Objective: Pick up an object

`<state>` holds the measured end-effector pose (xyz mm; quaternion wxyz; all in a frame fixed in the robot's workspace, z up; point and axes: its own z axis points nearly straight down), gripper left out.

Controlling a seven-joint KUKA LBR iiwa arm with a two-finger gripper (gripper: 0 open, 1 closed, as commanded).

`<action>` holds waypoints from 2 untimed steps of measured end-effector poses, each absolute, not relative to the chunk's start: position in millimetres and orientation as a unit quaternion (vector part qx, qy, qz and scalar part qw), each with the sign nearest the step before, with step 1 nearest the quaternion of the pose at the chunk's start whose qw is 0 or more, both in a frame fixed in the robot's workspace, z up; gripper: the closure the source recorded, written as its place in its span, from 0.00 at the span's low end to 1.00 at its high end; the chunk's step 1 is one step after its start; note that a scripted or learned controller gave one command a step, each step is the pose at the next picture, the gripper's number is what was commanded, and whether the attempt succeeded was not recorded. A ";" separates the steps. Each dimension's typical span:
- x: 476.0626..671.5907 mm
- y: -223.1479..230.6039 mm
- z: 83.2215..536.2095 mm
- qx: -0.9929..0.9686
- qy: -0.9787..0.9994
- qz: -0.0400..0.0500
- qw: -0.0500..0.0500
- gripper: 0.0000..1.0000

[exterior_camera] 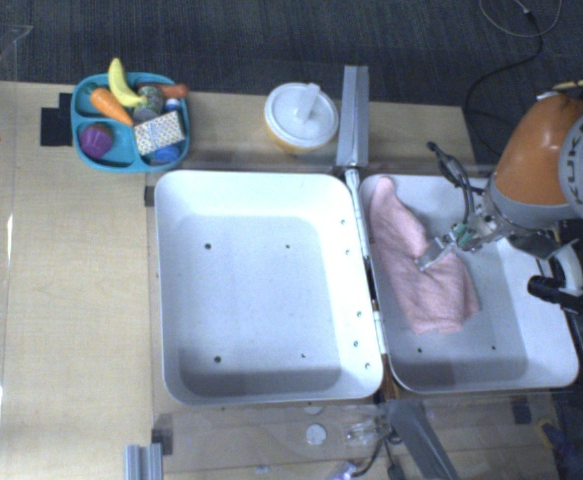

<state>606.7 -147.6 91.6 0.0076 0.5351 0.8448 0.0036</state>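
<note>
A pink cloth [416,288] lies crumpled along the left side of the right bin [531,363], running from the bin's far left corner towards its middle. My gripper [433,260] reaches in from the right and is down at the cloth's right edge, about halfway along it, touching or just above the fabric. The grey arm with its orange band [531,163] stands over the bin's far right corner.
The left bin [261,288] sits beside the right one, a narrow metal rail [352,118] behind their shared edge. A blue tray of toy food [131,123] and a white lidded tub [301,116] stand on the bench behind the left bin. Cables hang at the far right.
</note>
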 end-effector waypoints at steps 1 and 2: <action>606.8 -120.8 92.0 0.506 0.863 0.003 0.009 0.00; 648.4 -97.4 91.1 0.533 0.846 0.004 0.007 0.00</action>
